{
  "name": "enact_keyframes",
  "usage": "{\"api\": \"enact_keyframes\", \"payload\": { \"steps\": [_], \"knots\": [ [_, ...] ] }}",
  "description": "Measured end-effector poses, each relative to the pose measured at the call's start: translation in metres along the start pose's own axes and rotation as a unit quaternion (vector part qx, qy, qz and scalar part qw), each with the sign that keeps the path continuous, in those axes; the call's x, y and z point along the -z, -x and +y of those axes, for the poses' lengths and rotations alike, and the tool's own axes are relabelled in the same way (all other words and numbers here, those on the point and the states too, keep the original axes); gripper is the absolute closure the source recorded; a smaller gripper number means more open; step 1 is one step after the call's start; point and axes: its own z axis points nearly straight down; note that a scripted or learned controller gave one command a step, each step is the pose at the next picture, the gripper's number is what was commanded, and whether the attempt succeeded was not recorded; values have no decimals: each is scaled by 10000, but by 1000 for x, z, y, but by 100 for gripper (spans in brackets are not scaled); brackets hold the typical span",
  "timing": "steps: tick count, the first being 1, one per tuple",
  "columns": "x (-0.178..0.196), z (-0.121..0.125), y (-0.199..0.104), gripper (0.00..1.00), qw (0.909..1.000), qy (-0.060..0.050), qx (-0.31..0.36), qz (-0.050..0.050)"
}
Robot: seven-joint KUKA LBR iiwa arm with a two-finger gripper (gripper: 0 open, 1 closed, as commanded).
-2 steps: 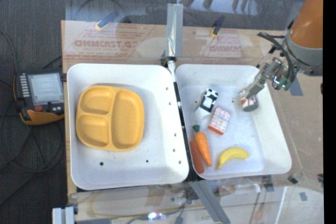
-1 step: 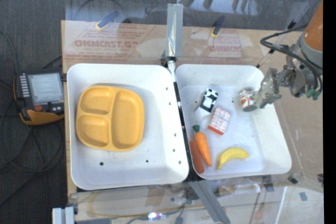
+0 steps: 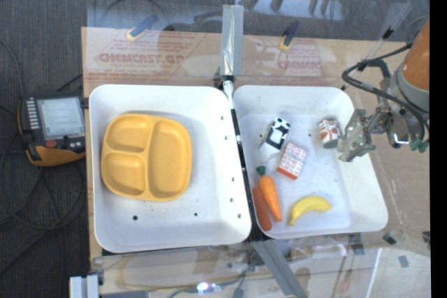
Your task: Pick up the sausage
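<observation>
Counter: brown board surface carrying two shallow white bins side by side, seen from above at a slant.

Left bin: holds one yellow divided plate with three compartments, lying flat toward the bin's left half.

Right bin: holds six items.
- Sausage: reddish-brown, elongated, lying along the bin's left wall near the front corner, touching the carrot on its right side.
- Carrot: orange with a small green top, lying lengthwise just right of the sausage, top pointing toward the back of the bin.
- Banana: yellow, curved, near the front of the bin, right of the carrot and apart from it.
- Red-and-white box: small, lying flat near the bin's middle, just above the carrot.
- Black-and-white carton: small, tilted, behind the box and close to it.
- Small can: red-and-white, toward the back right of the bin.

End effector: over the right side of the right bin, just right of the can and well apart from the sausage. Its grey fingers point down and left; nothing lies between them. How far they stand open cannot be told from this angle.

Arm: enters from the right edge, orange band visible above the wrist.
</observation>
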Motion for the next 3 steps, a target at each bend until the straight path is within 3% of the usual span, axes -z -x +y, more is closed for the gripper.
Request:
{"api": "enact_keyframes", "payload": {
  "steps": [1,2,3],
  "knots": [
    [-12,-21,-13,100,9905,4,1372,-1],
    [-15,-62,-9,100,9661,10,2580,3],
    [62,-13,-10,100,8528,15,5222,-29]
  ]
}}
